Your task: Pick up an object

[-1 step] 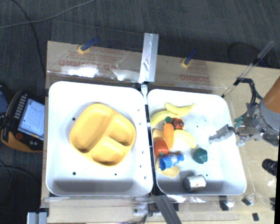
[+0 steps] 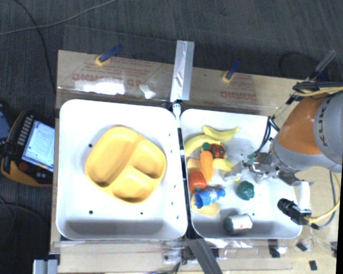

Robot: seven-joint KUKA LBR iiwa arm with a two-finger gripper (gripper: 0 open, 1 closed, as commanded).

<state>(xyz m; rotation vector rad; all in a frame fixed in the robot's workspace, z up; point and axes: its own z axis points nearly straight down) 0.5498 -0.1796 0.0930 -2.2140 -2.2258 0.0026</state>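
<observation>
A: We see our gripper (image 2: pixel 243 169) low in the right bin (image 2: pixel 270 228), near the middle. Whether it is spread or closed we cannot tell, and we see nothing held in it.

B: The nearest thing is the dark green ball (image 2: pixel 246 190), just beside the tip at about five o'clock. It looks smooth, round and light, so we think it may roll away; we should close across its widest part.

A: At nine o'clock lie the orange carrot (image 2: pixel 206 160), the bananas (image 2: pixel 214 133) and the blue bottle (image 2: pixel 207 196), all glossy toy plastic, touching each other.

B: The grey cylinder (image 2: pixel 237 223) at six o'clock looks stiff. The left bin (image 2: pixel 66 214) carries a big yellow moulded shape (image 2: pixel 126 163).
</observation>
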